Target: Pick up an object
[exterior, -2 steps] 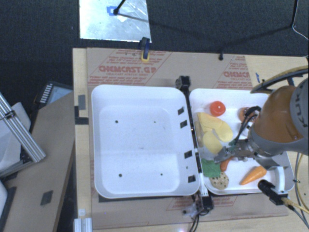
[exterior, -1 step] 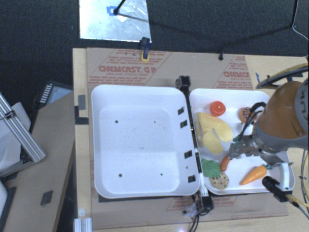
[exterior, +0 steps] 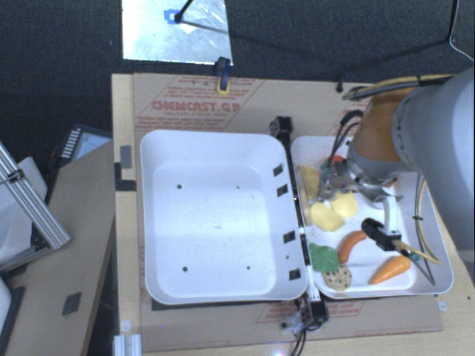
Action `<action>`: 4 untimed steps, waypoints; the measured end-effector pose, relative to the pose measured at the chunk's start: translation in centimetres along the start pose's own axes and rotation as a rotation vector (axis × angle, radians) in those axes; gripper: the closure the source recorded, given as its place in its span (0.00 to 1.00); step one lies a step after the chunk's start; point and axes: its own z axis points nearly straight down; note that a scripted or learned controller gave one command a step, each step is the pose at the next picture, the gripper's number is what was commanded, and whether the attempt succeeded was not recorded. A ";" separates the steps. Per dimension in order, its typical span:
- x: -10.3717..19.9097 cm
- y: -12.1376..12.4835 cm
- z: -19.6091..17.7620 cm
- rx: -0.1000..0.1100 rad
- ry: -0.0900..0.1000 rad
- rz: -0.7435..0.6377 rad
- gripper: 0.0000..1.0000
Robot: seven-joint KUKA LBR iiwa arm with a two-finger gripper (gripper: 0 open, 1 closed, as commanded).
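The right bin (exterior: 442,271) holds several small objects. A pale yellow piece (exterior: 308,177) lies by its left wall, with two yellow lumps (exterior: 326,216) (exterior: 346,204) just below it. Nearer the front lie an orange-red sausage (exterior: 352,245), a carrot (exterior: 390,269), a green leaf (exterior: 323,257) and a speckled cookie (exterior: 336,277). My gripper (exterior: 326,187) reaches down into the upper left of this bin, right above the yellow pieces and beside the pale one. The wrist hides its tips, and I see nothing clearly held.
The left bin (exterior: 156,221) sits beside the right one, with black clips (exterior: 283,190) along their shared wall. Both rest on a cardboard sheet (exterior: 193,106). The grey arm (exterior: 438,132) covers the right bin's upper right.
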 end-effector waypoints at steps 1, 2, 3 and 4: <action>3.5 4.6 -10.8 -0.009 0.000 0.001 1.00; 6.2 7.2 -21.1 -0.009 0.000 0.001 1.00; 13.7 7.3 -19.5 0.006 0.003 -0.001 1.00; 23.4 5.8 -18.1 0.008 0.004 -0.003 1.00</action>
